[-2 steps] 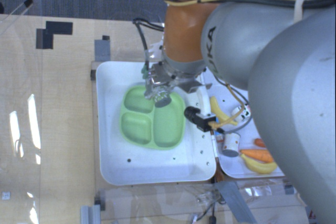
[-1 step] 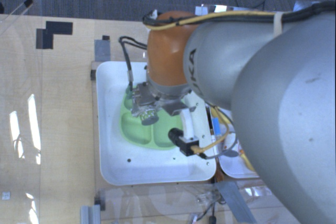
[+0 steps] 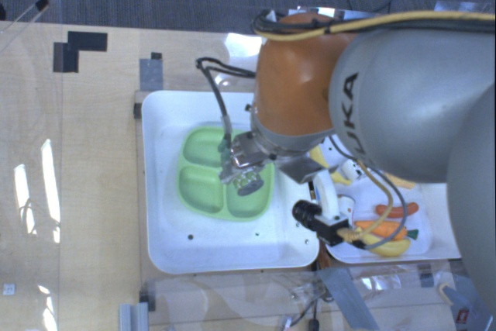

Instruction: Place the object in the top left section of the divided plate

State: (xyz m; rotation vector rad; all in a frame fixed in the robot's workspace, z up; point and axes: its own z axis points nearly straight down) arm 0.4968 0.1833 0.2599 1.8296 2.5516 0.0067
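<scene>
Over the wooden counter (image 3: 77, 190), a grey-and-orange arm (image 3: 372, 81) hangs its claw (image 3: 242, 176) above the green divided plastic plate (image 3: 203, 174) in the left white bin (image 3: 232, 252). Claw opening and object: cannot tell. Likely placing; next, release over top-left section.

— How many bins are on the counter (image 3: 77, 190)?
— Two white ones: the left bin (image 3: 167, 244) and the right bin (image 3: 434, 248), side by side.
— And plates?
— One green divided plate (image 3: 203, 174), in the left bin. I count three sections showing; the arm (image 3: 387, 89) covers part of it.
— Arms?
— One, with one claw (image 3: 246, 181).
— What about the right bin?
— Several small toy foods, mostly hidden. One orange carrot (image 3: 395, 210) and one yellow banana (image 3: 391, 247) are clear; the rest I can't count.
</scene>
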